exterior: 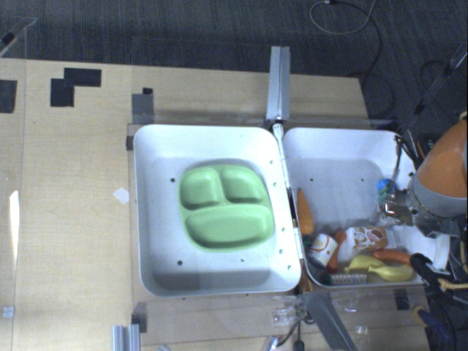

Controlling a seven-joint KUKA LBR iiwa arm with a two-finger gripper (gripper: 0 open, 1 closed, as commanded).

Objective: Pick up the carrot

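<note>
Dark carpet [183, 13] runs behind the pale wooden bench [66, 196], and a thin cable [365, 13] loops across it beyond the right bin's [336, 152] far edge. My claw [393, 209] hangs at that bin's right wall, about midway along it, under my grey arm with its orange band [446, 168]. Whether the claw is spread or closed I cannot tell from this angle, and I see nothing gripped in it.

Toward the bin's near right corner from the claw lies a white and red packet [365, 238]. An orange-red piece [393, 256] lies beside it, and a yellow piece [382, 272] sits against the near wall. A small can [322, 248] stands left of the packet, near the bin's near left corner.

The carrot [303, 212] lies along the bin's left wall, its thin end pointing to the far side and its thick end close to the can. It is well apart from my claw, across the bin's bare floor.

Just beyond the right bin's left wall sits the left bin [153, 218], which holds a green divided plate [227, 205] at its middle. A grey post [278, 86] stands where the two bins meet at the far side
</note>
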